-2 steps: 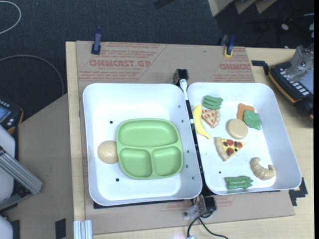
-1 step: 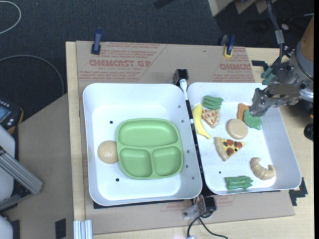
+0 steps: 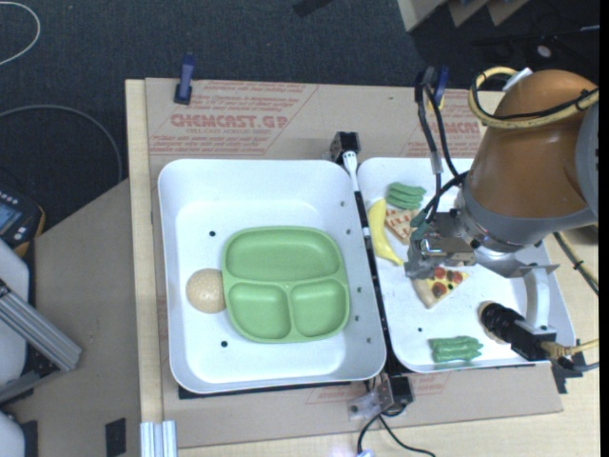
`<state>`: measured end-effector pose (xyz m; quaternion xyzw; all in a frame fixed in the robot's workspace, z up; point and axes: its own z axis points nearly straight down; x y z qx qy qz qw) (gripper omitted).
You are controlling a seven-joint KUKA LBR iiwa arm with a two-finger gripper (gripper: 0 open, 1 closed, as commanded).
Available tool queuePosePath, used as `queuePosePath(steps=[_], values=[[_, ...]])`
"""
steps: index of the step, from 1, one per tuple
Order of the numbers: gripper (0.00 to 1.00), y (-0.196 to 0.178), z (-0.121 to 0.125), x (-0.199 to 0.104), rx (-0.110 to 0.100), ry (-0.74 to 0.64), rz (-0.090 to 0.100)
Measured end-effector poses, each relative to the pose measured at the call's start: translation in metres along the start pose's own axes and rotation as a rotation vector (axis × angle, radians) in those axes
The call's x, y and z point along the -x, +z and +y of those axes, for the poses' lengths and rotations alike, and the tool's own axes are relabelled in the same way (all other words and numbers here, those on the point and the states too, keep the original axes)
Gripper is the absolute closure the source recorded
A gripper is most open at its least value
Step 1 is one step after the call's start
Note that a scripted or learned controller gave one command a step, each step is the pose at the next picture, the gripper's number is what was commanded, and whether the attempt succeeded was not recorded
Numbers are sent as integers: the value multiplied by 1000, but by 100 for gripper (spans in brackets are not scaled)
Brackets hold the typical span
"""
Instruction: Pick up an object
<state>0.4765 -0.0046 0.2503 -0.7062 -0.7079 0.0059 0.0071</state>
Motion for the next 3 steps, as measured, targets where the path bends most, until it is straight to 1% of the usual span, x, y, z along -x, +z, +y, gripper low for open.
queuePosePath(steps=[1, 2, 3], values=[[100, -132, 2, -33, 34, -4, 1], [100, -88, 1, 15, 13, 7, -2], [100, -102, 1, 83, 23, 9, -5]])
